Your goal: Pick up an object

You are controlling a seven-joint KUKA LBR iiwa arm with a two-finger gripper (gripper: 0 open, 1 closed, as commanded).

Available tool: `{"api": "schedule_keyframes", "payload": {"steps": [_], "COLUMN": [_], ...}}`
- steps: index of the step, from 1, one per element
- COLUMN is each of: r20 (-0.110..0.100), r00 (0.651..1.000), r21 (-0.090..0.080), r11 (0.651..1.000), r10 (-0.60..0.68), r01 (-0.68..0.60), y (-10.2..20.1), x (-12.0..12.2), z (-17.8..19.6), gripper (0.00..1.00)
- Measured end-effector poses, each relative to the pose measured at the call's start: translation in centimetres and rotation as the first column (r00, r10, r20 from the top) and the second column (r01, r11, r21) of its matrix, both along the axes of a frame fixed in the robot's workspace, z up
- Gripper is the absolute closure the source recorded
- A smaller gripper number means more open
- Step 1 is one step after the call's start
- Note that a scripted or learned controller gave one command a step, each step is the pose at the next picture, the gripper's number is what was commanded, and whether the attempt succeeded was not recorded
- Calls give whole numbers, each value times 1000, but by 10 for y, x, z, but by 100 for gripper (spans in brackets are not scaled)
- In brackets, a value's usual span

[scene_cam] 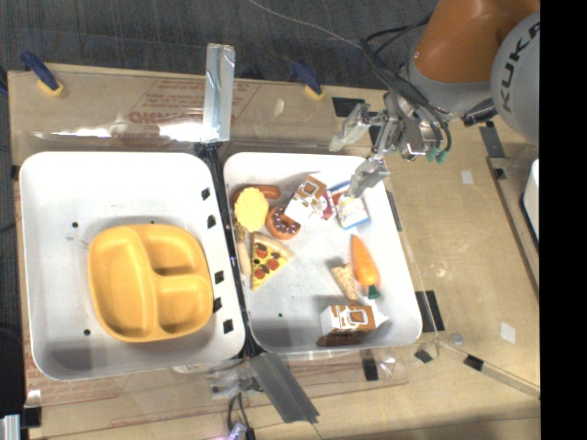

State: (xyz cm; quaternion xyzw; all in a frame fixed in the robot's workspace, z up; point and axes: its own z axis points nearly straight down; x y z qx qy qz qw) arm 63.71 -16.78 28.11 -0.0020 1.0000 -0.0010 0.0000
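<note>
A grey KUKA arm with an orange band reaches in from the right, its two-finger gripper (365, 174) hanging over the upper right corner of the right-hand shallow white bin (404, 287). Whether its fingers are parted or closed cannot be told from this height, and nothing is seen between them.

Just below the fingertip lies a small white-and-blue carton (352, 212), the likeliest target. It sits close against a brown-and-white milk-style carton (311, 197), with a chocolate-glazed doughnut (283, 224) and a yellow lemon-shaped toy (250, 209) further left. An orange plastic carton-side carrot (365, 262) lies apart toward the bin's right wall, and a pizza slice toy (266, 263) rests near the divider.

The left-hand white bin (46, 191) carries a yellow compartmented plastic tray (151, 282).

A clean pick probably calls for a straight descent centred on the small carton, fingers spanning its narrow sides, clear of the neighbouring carton and the bin wall.
</note>
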Motion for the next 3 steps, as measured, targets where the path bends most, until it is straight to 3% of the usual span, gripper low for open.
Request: {"api": "schedule_keyframes", "payload": {"steps": [1,2,3], "r20": [6,4,8], "r00": [964,969,966], "r21": [-1,1,-2], "r11": [964,969,966], "r10": [267,248,257], "r01": [-267,-248,-257], "y": [-41,-41,-38], "x": [-22,-73,-70], "z": [-144,-188,-175], "gripper": [0,0,100]}}
